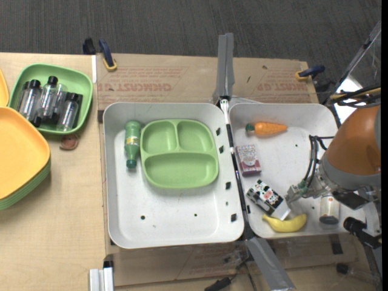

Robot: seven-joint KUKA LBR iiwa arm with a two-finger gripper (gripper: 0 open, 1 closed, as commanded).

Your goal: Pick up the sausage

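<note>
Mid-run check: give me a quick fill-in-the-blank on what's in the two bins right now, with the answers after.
1. The green divided plate lies in the ____ bin.
2. The green bottle lies on the plate's ____ side.
3. The carrot lies near the right bin's ____ wall.
4. The yellow thing near the right bin's front wall is a ____.

Answers: left; left; far; banana
</note>
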